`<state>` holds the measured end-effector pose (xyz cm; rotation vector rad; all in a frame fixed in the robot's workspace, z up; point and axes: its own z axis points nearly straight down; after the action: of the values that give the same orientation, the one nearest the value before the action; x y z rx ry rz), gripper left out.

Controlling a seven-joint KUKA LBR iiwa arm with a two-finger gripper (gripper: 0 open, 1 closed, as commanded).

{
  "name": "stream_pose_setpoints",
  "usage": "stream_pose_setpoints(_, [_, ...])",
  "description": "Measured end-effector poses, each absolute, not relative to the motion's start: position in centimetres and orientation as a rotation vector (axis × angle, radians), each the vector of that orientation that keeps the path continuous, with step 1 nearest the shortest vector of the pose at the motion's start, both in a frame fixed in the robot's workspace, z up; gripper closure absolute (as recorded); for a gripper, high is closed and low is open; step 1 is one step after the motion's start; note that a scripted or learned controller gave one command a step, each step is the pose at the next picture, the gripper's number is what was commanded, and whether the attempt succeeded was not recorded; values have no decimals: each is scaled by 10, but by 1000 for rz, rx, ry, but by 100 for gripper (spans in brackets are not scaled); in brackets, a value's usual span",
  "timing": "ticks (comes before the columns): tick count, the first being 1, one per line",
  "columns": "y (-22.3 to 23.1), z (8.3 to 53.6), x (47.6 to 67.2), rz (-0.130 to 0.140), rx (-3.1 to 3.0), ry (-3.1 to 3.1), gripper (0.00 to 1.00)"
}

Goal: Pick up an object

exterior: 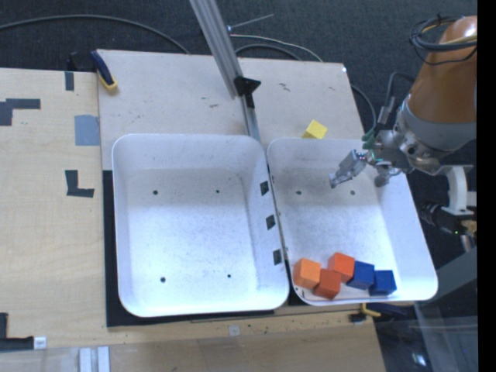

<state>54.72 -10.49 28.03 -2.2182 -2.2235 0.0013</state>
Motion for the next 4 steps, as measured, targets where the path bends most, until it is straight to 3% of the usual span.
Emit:
stream_pose_setpoints(1, [-128,155,573,10,-2217,-2217,0])
stream_pose_setpoints(2, [-164,87,605,9,-2219,-2218,0])
stream_pose_setpoints(3, [-206,92,667,0,-2223,-2226,0])
stream_pose_setpoints(4, [-152,92,681,7,-2213,-2223,0])
